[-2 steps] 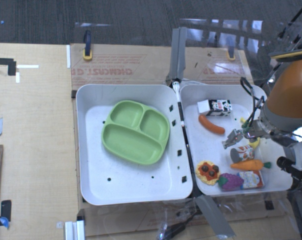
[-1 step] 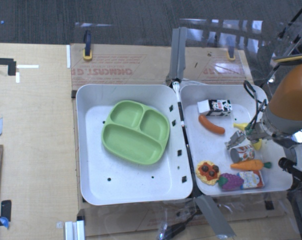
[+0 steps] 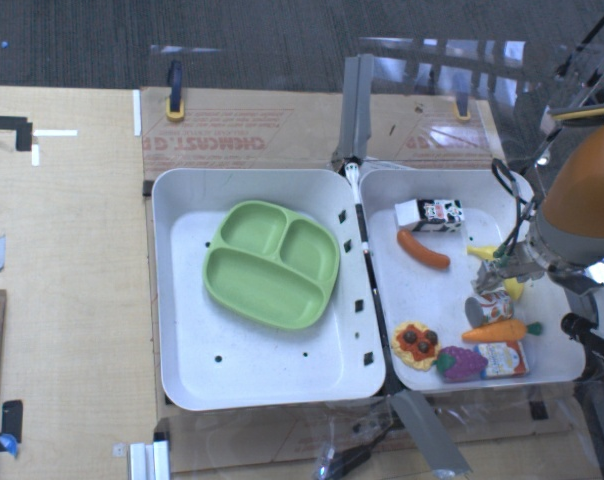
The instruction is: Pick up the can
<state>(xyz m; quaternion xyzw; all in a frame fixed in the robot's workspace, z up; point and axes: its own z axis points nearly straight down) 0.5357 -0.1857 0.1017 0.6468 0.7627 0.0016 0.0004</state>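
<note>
Right bin [image 3: 552, 373], near edge: a purple grape cluster [image 3: 462, 364] lies against a small printed carton [image 3: 504, 360], with a pizza slice [image 3: 415, 344] just to their left. An orange carrot [image 3: 494, 331] rests directly beyond them.

The can [image 3: 482, 310] lies on its side just beyond the carrot, touching or very nearly touching it, grey end facing left. The gripper [image 3: 499, 280] hangs directly over the can's far side, next to a yellow item [image 3: 489, 255], probably a banana. Whether its jaws are spread or closed cannot be determined at this resolution, and nothing can be confirmed between them.

Assessment: the step in hand is the descent and grasp. To do it well, the jaws should straddle the can's round body across its axis, entering the gaps beside carrot and yellow item without catching either. A can on its side may roll; a centred, square closure is advised.

Farther out: a red sausage [image 3: 423, 248] and a black-and-white milk carton [image 3: 431, 213], well clear. The left bin [image 3: 167, 288] holds a green divided plate [image 3: 271, 264].
</note>
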